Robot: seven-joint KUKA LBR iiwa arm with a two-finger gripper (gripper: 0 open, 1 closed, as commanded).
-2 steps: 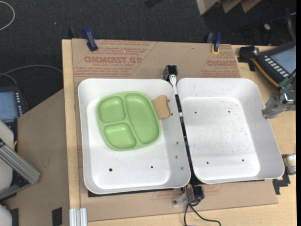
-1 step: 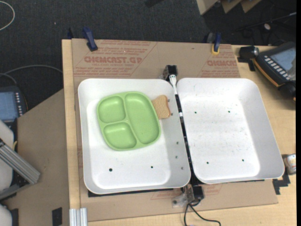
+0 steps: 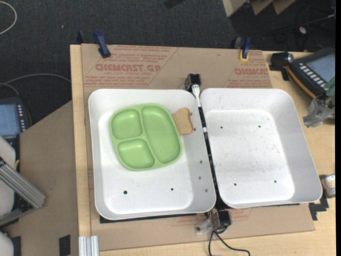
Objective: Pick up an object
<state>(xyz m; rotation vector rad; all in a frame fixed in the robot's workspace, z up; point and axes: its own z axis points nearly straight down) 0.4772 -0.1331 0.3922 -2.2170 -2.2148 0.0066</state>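
Nothing has been picked up yet, as far as I can judge: both things worth grabbing lie flat in the left bin (image 3: 101,196), and nothing is lifted off its floor. The green plate (image 3: 145,137), a divided one with three compartments, sits in the upper half of that bin, nearer its far wall than its near one. A small tan block (image 3: 183,121) lies just at the plate's upper right rim, touching it or very nearly so, between the plate and the wall the two bins share. I can't make out what the block is; it might be a sponge or a bit of cork. The right bin (image 3: 298,185) shows me only dark specks and a few small dots on its floor, so any pick will have to come from the left side. As for the gripper, I cannot tell what state it is in, and the space above both bins is open. So I'd say the whole job is ahead: reach across to the left bin, choose the block or the plate, come down on it, close and lift. The block looks the easier grab, being small and raised, though it sits close to the plate's rim and the bin wall. The plate is wide and low, and I'd expect it to need a grip on its edge.
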